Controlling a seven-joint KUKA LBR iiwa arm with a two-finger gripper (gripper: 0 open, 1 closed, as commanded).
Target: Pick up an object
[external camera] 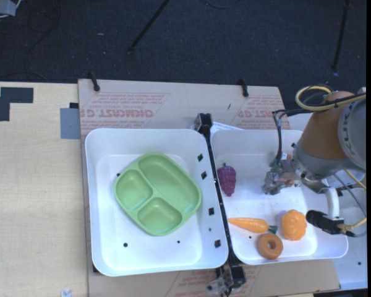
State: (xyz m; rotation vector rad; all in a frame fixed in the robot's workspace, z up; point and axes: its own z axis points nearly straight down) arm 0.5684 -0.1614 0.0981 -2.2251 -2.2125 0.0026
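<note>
Two white bins sit side by side in the overhead view, and honestly we've got a few candidates to grab. The left bin (105, 166) holds a green divided plate (157, 192). The right bin (247, 159) has a purple grape bunch (227, 179) near the divider, a carrot (250, 224), a donut (270, 246) and an orange pepper (294, 224) along the near side. The gripper (277, 181) hangs low over the middle of the right bin, apart from all four items; we can't tell how its jaws stand from here.

What could go wrong: we think it's poised over bare bin floor, so a straight drop would probably close on nothing. The carrot is the nearest long thing. Its long axis runs roughly left-right, thin tip toward the divider, green stub toward the pepper, and a grip along that axis would likely slip off.
</note>
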